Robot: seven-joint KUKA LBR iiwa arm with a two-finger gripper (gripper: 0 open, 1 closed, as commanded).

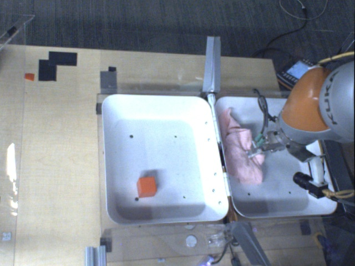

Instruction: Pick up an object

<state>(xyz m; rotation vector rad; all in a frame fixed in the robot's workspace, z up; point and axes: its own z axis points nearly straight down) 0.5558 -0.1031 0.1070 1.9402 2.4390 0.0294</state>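
The tool, whether clenched or released I could not tell, hung in the right-hand white bin at the right edge of the crumpled pink cloth, whose long axis ran far-to-near along that bin's left wall.

— Illumination status?
— Bright, even overhead light. The left white bin is near overexposure. Soft shadows lie along its lower wall and beside the orange block.
— Glare?
— A white reflection streak on the wooden bench at the left edge of the frame; sheen on the arm's orange band at right.
— Sharpness?
— Moderate overall. Fine detail is soft, and the dark carpet along the top shows grain.
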